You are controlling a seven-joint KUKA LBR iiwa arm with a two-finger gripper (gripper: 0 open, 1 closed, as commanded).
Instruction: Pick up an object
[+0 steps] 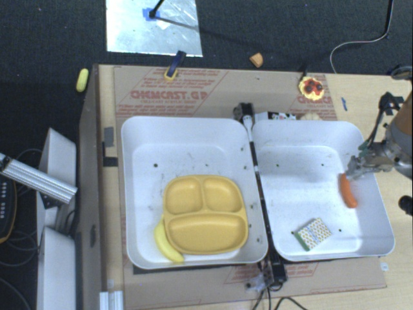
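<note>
Dark carpet surrounds your bench (pixel 213 86), which is covered in printed cardboard and carries two shallow white bins side by side. Look at the right bin (pixel 303 154) first: a small orange carrot (pixel 348 191) lies near its right wall, a smooth stubby toy, long axis running roughly up and down your view, slightly tilted. Your gripper (pixel 357 166) sits just above the carrot's upper end, right at the bin's right edge, and you cannot tell whether it is released or clenched; nothing shows between its tips. Lower in that same bin rests a small patterned box (pixel 312 233), green along one edge, well apart from the carrot. Over in the left bin (pixel 148 141) you have a yellow divided plate (pixel 205 213) with a yellow banana (pixel 166 244) touching its lower left rim.
</note>
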